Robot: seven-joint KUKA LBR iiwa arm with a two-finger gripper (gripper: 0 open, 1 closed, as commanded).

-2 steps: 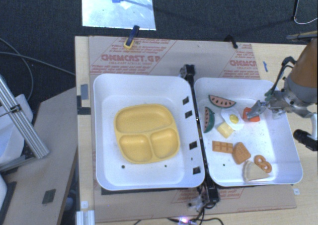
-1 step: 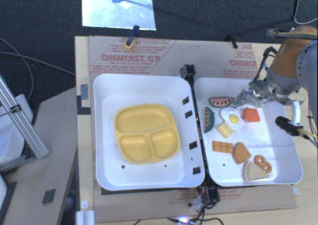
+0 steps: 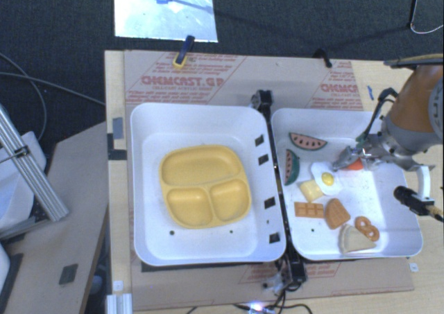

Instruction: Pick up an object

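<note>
The right bin (image 3: 409, 236) holds several toy foods. Among them are a watermelon slice (image 3: 307, 141), a second slice on its side (image 3: 292, 166), a fried egg (image 3: 326, 179), a yellow block (image 3: 310, 190), a brown waffle bar (image 3: 309, 209), a brown bread piece (image 3: 336, 213), a pretzel (image 3: 366, 227) and a pale wedge (image 3: 352, 240). My gripper (image 3: 349, 161) is low in this bin, just right of the egg. A small red-orange item (image 3: 356, 165) shows right beside its tip, partly hidden by it.
The left bin (image 3: 146, 236) holds a yellow divided plate (image 3: 205, 185). Black clips (image 3: 267, 160) line the wall between the two bins. The arm's body (image 3: 416, 115) hangs over the right bin's far right corner.
</note>
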